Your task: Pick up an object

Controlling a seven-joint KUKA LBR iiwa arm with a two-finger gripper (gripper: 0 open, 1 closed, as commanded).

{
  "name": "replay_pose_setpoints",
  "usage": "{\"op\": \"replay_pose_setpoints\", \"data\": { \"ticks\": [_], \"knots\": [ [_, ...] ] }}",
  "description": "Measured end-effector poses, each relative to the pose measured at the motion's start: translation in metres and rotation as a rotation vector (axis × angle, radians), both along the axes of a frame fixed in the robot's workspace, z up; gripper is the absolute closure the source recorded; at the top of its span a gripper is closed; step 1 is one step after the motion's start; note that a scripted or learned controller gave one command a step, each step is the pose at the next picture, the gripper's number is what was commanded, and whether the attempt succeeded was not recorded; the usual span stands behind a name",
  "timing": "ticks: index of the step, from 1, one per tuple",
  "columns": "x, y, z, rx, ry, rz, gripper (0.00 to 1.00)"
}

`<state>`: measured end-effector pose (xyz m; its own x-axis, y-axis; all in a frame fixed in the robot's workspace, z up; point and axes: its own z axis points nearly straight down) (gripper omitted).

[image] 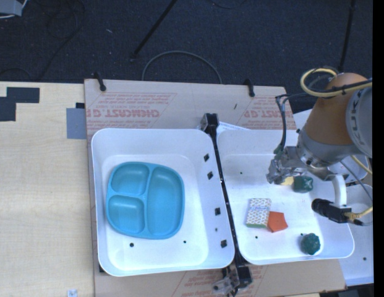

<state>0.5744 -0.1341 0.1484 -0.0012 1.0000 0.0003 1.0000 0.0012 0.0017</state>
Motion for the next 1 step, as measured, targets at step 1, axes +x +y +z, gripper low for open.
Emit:
{"op": "replay_pose_setpoints", "data": {
  "ticks": [1],
  "knots": [
    [-0.0015,-0.0011,0.0634,-0.001,-0.001,0.0,1.0]
  ]
}}
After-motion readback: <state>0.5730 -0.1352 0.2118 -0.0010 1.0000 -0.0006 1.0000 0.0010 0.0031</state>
